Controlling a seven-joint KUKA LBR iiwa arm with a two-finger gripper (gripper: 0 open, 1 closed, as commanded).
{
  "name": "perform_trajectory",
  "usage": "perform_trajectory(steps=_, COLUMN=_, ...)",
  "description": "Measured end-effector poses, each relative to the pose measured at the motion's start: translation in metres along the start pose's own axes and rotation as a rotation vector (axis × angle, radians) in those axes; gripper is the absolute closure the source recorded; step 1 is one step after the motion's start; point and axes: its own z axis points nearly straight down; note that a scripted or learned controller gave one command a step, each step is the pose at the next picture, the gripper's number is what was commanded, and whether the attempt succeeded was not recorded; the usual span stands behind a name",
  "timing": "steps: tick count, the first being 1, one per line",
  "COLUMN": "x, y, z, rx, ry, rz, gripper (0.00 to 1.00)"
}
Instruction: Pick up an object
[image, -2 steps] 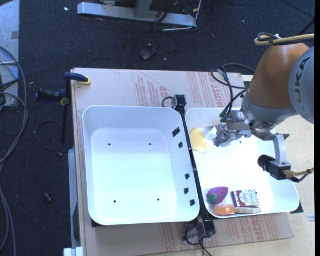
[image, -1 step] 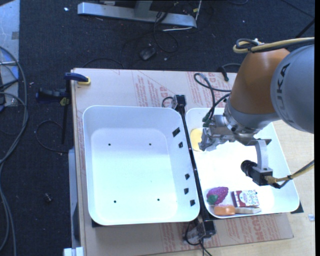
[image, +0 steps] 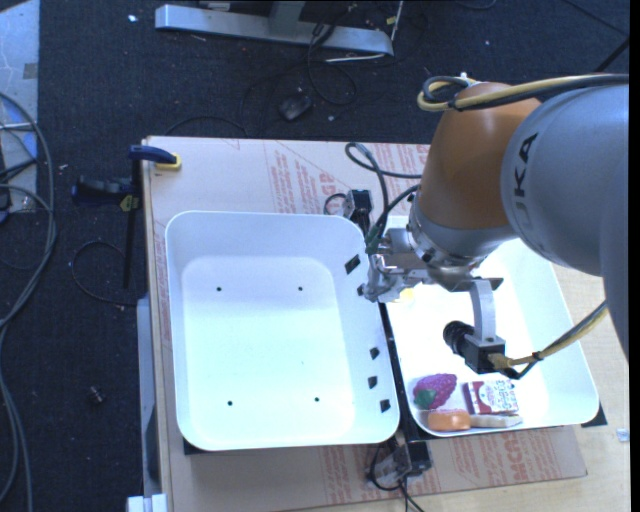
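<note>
Objects for picking lie clustered at the near edge of the right bin (image: 575, 395): an orange piece (image: 447, 421) sits closest to the rim, a purple berry-like toy (image: 435, 388) is just behind it, touching or nearly so, and a small red-and-white carton (image: 492, 397) lies just beside them on the right. Farther in, above the same bin, a small black unit (image: 472, 345) hangs on a grey bracket from the arm (image: 520, 180). The gripper (image: 385, 280) is at the bin's far left part, close to the rim shared with the left bin (image: 190, 240), well apart from the cluster; how its jaws stand cannot be told. Beyond the bins lie brown cardboard (image: 270, 175) and a blue-handled clamp (image: 155, 156).
</note>
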Motion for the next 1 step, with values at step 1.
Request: perform_trajectory(steps=1, x=0.0464, y=0.0004, z=0.0124, rx=0.001, ry=-0.001, rz=0.001, gripper=1.00)
